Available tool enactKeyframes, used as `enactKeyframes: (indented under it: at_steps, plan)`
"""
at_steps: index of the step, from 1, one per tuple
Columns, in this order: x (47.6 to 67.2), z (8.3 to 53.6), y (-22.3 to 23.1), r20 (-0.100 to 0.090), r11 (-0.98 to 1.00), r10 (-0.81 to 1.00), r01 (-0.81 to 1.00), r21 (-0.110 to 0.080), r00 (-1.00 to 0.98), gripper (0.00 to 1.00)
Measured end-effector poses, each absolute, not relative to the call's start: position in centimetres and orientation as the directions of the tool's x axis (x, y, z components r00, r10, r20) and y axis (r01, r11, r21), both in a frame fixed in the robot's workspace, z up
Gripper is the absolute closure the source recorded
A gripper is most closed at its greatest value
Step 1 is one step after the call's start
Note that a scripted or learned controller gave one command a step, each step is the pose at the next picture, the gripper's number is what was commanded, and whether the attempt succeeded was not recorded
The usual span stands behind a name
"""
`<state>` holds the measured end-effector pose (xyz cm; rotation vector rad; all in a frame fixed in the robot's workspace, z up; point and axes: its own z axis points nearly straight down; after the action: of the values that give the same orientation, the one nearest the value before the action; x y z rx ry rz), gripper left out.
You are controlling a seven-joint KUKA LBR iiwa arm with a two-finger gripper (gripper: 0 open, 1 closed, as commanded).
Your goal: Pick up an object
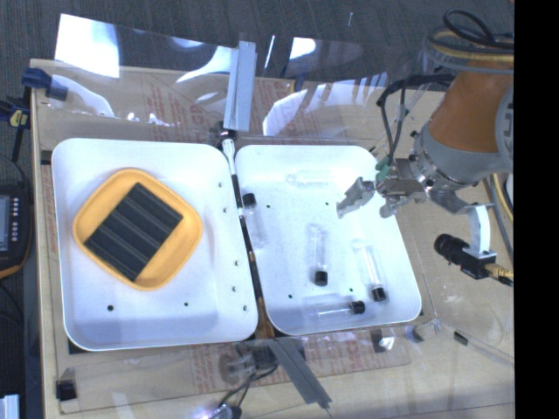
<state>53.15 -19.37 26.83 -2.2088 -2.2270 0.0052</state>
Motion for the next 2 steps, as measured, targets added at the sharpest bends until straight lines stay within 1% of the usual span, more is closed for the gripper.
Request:
enactKeyframes:
  at_steps: [1, 2]
  plan:
    - [54.6, 9.2, -20.9, 0.001, 0.128, 0.992, 0.992, -0.006, -0.128, 0.0]
    - [48.7, 9.1, -21.0, 0.003, 0.178, 0.984, 0.984, -0.004, -0.178, 0.0]
